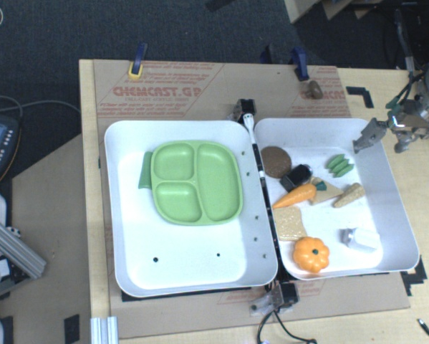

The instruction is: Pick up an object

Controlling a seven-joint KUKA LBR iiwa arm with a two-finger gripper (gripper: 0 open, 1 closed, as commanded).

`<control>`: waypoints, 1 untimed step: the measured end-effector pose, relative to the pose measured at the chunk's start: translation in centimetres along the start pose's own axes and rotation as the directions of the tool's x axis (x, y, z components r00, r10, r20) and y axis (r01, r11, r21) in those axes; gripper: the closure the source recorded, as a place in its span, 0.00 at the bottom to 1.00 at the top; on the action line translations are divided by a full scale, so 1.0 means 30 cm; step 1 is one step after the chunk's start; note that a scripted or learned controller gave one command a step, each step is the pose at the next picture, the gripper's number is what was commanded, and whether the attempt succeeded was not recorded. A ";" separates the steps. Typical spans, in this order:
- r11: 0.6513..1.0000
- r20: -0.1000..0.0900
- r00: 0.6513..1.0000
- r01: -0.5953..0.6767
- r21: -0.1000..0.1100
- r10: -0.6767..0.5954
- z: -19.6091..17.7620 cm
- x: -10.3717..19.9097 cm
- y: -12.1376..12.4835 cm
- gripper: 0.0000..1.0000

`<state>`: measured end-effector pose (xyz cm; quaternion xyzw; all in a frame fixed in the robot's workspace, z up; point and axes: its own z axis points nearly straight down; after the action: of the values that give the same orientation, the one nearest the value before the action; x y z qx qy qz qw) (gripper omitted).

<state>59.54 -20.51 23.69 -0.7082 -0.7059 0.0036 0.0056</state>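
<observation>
Where bin rim ends: claw (open)

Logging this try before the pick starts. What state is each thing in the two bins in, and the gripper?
Green divided plate: flat in the left white bin, compartments bare.
Orange pumpkin: upright, near the right white bin's front edge.
Orange carrot: lying on its side.
Green pea pods: lying loose.
Brown round disc: lying flat.
Two-finger gripper: open, holding nothing, over the right bin's far right corner.
</observation>
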 end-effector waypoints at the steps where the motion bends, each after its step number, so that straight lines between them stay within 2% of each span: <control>1: 1.000 0.003 1.000 0.003 -0.014 -0.003 -0.027 0.001 0.009 0.00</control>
<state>59.81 -20.47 24.50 -0.7071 -0.7071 -0.0001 -0.0005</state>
